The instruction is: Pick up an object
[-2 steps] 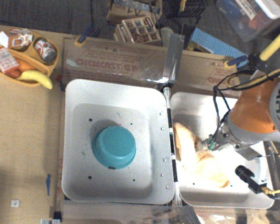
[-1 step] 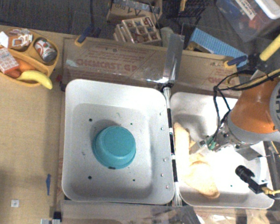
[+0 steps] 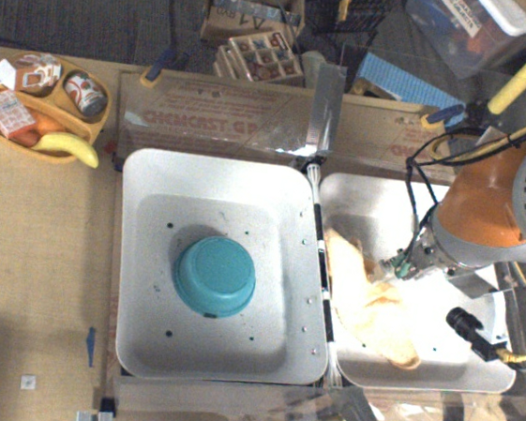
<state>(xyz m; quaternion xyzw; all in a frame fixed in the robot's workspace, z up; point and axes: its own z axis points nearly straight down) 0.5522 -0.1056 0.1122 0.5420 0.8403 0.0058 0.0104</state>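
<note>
Blurring together: pale objects point(image 3: 366, 297) in right bin point(image 3: 471, 375), beneath claw point(image 3: 398, 266).

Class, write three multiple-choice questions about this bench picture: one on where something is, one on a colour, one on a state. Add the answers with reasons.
1. Where does the bowl lie?
A. left bin
B. right bin
C. on the tray

2. What colour is the bowl?
A. red
B. teal
C. yellow

3. How does the bowl sit?
A. on its side
B. mouth up
C. upside down

Answers: 1 A, it sits in the middle of the left bin. 2 B, its surface is blue-green. 3 C, its flat base faces up and no hollow shows. The gripper is over the right bin, by some pale soft things.
</note>
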